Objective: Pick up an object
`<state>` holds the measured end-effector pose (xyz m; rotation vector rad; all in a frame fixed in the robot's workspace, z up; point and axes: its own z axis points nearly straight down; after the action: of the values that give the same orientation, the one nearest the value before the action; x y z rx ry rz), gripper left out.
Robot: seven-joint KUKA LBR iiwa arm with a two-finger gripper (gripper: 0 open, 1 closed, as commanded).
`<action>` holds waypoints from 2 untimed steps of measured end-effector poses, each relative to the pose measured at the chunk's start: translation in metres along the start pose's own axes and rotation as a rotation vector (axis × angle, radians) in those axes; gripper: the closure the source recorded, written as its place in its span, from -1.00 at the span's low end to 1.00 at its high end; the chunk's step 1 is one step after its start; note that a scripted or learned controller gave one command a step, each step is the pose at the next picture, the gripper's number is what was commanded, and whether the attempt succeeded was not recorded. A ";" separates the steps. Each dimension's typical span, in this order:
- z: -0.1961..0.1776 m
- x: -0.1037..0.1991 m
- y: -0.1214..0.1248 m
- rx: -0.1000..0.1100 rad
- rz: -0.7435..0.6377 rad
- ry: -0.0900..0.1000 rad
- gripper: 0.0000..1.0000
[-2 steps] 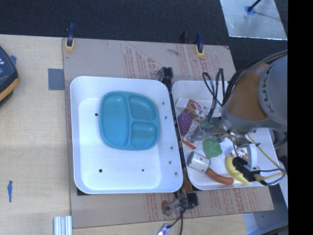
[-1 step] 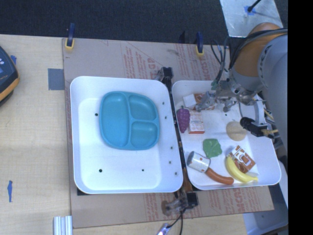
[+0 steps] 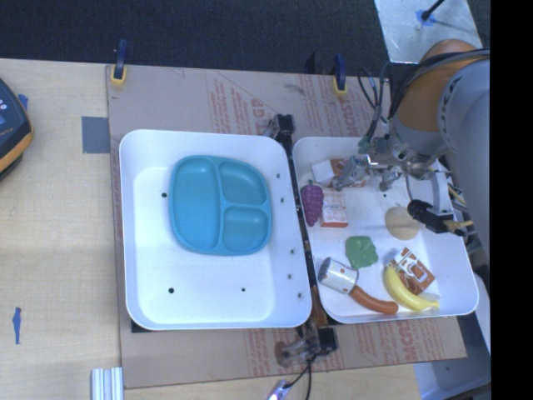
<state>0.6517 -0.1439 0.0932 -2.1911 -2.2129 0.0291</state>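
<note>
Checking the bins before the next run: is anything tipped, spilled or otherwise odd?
Nothing looks spilled or broken. The can lies on its side in the right bin, touching the carrot. The blue plate sits flat in the left bin.

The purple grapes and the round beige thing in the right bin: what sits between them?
In the camera view, a small red-and-white carton lies just right of the purple grapes; beyond it is bare white bin floor up to the round beige thing.
</note>
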 end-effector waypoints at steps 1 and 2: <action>0.000 0.004 -0.001 -0.004 0.003 -0.008 -1.00; 0.000 0.020 -0.001 -0.001 0.006 -0.013 -1.00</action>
<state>0.6508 -0.1242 0.0937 -2.2048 -2.2132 0.0430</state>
